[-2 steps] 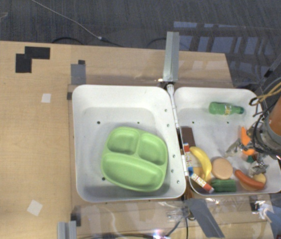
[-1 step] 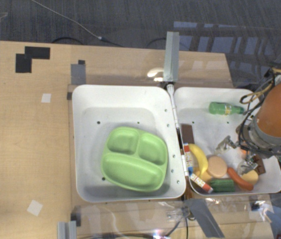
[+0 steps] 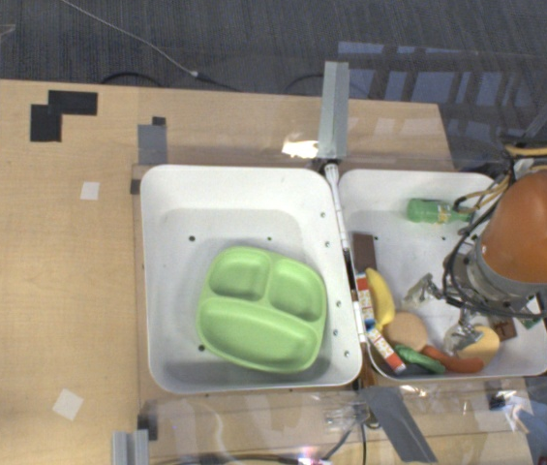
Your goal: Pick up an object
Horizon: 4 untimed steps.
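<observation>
My gripper (image 3: 446,314) hangs low over the front right part of the right bin (image 3: 389,197), under the orange band of the arm (image 3: 534,226). Its two fingers are spread apart, open, and I see nothing between them. One fingertip (image 3: 421,291) is near a tan round object (image 3: 407,330). The other fingertip (image 3: 464,336) sits beside a pale yellow object (image 3: 486,342). A banana (image 3: 380,296) lies left of the gripper. Along the bin's front wall lie a red object (image 3: 453,362) and a green one (image 3: 412,361).
A green bottle (image 3: 437,210) lies at the back of the right bin, and a brown box (image 3: 363,253) stands by its left wall. The left bin (image 3: 171,221) holds a green divided plate (image 3: 262,307). Cables hang by the arm at the right.
</observation>
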Motion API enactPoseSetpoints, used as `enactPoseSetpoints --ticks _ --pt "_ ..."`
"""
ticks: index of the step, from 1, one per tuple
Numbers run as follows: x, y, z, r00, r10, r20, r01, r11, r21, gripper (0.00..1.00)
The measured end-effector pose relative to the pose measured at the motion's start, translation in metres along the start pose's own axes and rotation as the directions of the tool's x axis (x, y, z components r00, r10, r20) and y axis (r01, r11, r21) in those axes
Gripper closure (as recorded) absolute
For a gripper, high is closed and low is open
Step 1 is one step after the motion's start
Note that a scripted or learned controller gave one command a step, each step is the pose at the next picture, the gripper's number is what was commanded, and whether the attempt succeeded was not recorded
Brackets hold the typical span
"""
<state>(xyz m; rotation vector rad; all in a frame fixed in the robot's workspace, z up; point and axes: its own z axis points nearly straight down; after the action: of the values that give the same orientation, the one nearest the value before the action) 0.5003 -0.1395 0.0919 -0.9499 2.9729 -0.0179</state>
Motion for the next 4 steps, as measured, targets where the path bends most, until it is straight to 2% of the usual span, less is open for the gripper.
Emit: enactPoseSetpoints --ticks 1,2,3,4 --pt "-0.076 -0.062 0.005 0.993 -0.118 -0.003 0.118 0.993 -0.009 0.0" --pt "-0.015 -0.081 0.003 0.988 -0.156 -0.006 0.156 0.988 -0.008 0.0" --pt "-0.018 -0.08 0.003 0.989 -0.151 -0.005 0.15 0.989 -0.008 0.0" --pt "-0.013 -0.071 0.003 0.999 -0.034 -0.004 0.034 0.999 -0.005 0.0"
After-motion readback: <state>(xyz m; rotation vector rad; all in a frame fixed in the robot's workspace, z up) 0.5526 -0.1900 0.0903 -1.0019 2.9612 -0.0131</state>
